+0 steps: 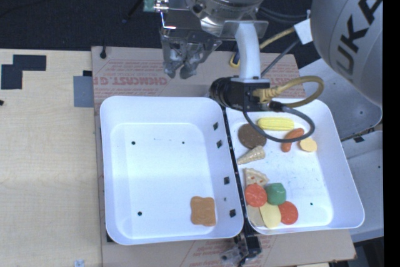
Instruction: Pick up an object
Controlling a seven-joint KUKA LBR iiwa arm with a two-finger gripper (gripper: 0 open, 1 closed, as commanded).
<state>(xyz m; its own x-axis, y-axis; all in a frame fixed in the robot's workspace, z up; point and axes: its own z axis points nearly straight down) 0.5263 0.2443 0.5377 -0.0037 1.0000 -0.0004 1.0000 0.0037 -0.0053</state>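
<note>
Pale wood forms the bench [44,153], and on it a cardboard sheet [134,75] carries two white bins. The left bin [119,115] holds one brown biscuit [203,211] near its front right corner. The right bin [340,197] is crowded: corn [275,124], a brown disc [252,136], a cone [251,156], a green block [275,192], red and yellow pieces. The gripper [183,59] hangs high over the cardboard behind the left bin's back edge, well apart from every object. Nothing is seen between the fingers; whether they are parted cannot be told.

The approach step is judged not yet begun. A target must be chosen; the lone biscuit would seem easiest, calling for travel toward the front and a descent.
</note>
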